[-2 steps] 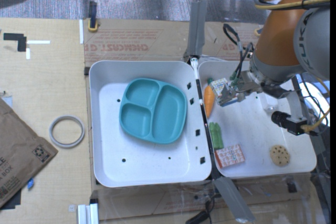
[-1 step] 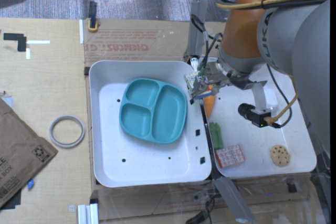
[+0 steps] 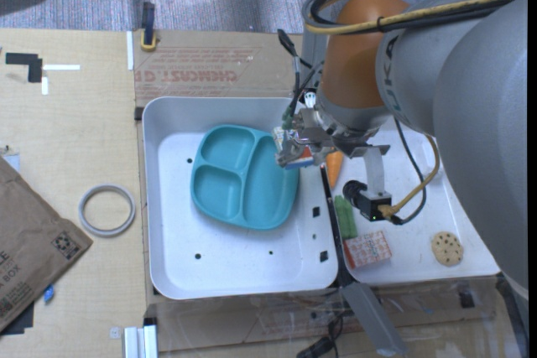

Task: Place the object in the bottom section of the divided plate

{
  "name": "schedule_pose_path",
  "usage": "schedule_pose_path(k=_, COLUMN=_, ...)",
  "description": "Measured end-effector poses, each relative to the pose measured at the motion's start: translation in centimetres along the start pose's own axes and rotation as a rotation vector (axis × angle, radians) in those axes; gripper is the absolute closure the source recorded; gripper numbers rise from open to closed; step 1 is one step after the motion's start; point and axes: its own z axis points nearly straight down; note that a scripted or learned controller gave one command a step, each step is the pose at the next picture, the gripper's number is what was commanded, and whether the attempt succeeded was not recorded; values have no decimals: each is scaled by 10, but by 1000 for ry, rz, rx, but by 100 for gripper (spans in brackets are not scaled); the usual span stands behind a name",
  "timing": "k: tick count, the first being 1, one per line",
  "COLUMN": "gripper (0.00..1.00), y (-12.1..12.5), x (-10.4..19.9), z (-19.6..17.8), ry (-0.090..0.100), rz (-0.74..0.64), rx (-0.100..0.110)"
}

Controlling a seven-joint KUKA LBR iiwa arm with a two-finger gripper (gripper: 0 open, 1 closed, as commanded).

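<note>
A teal divided plate [image 3: 243,178] lies tilted in the left white bin [image 3: 168,256], with two small sections to the left and one large section on its right side. My gripper [image 3: 295,145] hangs over the plate's right rim, close to the wall between the two bins. A small colourful object [image 3: 299,157], orange, blue and white, shows right at the gripper's tip, above the plate's edge. The wrist hides how it sits there.
The right bin [image 3: 419,264] holds an orange carrot-like piece [image 3: 334,168], a green item [image 3: 345,215], a red-and-white packet [image 3: 367,249] and a cookie [image 3: 447,248]. A tape ring [image 3: 106,209] and a cardboard box [image 3: 33,251] lie on the bench at left.
</note>
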Motion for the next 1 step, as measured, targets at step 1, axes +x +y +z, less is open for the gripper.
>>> schedule_pose_path(k=1, gripper=0, y=0, x=0, z=0, ry=0, rz=0, rx=0)
